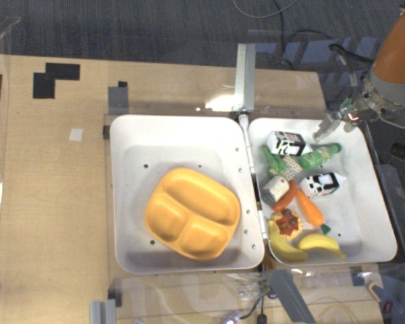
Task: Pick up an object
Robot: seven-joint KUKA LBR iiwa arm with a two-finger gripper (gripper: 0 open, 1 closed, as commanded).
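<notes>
- Overhead, the arm [398,59] leans in over the right bin's [378,201] far corner.
- Its gripper [329,125] hovers just above the green bottle [319,156]; whether it grips anything cannot be told.

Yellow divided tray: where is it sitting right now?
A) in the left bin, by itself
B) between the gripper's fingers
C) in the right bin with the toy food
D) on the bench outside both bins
A. The yellow divided tray lies flat in the left bin, while the banana, carrot and other toy food sit in the right bin.
</notes>
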